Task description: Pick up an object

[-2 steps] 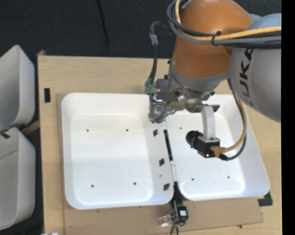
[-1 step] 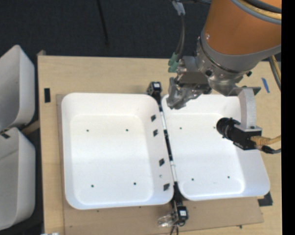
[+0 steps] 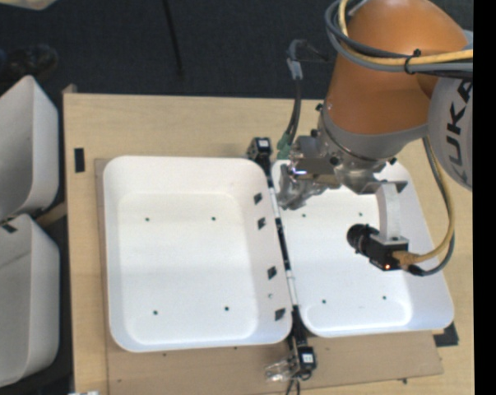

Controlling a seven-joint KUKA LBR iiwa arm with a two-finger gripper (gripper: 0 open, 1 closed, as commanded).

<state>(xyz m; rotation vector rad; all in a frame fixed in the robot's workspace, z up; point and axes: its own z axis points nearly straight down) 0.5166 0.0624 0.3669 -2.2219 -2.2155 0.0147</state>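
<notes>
Camera view gives you a bare left bin (image 3: 182,253); the claw (image 3: 295,179) hangs at the right bin's (image 3: 354,303) upper-left edge, its opening impossible to tell.

We see our arm (image 3: 396,64) reaching in from the right, its orange band bulking large at the upper right and hiding much of the wrist below it. Yellow and grey cables loop around that band. Beneath it the grey wrist points downward, and the gripper (image 3: 295,183) hangs at its lower left end, low and metallic.
</notes>
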